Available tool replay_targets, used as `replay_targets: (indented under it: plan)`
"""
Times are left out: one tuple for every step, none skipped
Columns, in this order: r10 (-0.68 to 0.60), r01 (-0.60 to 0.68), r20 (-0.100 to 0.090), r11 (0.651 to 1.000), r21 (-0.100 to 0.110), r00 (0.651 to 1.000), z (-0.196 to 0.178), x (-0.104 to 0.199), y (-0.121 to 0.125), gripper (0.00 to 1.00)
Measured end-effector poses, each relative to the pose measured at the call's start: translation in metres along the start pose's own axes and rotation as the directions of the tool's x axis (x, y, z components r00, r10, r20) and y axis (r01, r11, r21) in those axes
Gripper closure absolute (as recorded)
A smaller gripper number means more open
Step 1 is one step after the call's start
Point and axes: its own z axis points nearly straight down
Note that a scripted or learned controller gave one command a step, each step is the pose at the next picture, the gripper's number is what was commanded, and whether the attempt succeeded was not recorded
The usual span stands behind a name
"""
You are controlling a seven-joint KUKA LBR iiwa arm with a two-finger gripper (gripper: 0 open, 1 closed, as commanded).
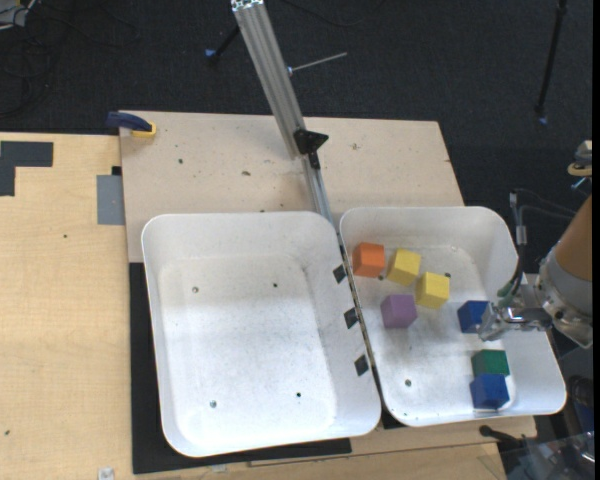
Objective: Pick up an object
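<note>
The gripper (pixel 502 315) hangs low in the right bin (pixel 500 226), beside a blue cube (pixel 471 315); its opening I cannot tell. Nearer lie a green block (pixel 492 361) and another blue block (pixel 489 391); farther, purple cube (pixel 399 310), yellow cubes (pixel 432 288), orange cube (pixel 369 259).

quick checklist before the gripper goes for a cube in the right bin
1. Target in view: the blue cube lies next to the gripper in the right bin: ok.
2. Cube between the fingers: cannot tell, the gripper's metal parts hide that spot.
3. Room around the target: the yellow cube sits close on its left, apart from it: ok.
4. Other cubes out of the way: orange cube, purple cube, second yellow cube lie further left: ok.
5. Near corner: a green cube rests against another blue cube, just below the gripper: not ok, little clearance.
</note>
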Motion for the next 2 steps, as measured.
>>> replay_targets:
  plan:
    - [-0.011, 0.011, 0.0, 1.0, 0.0, 1.0, -0.04, -0.001, 0.001, 1.0]
    - [-0.014, 0.014, -0.004, 1.0, 0.005, 1.0, -0.032, 0.055, 0.005, 1.0]
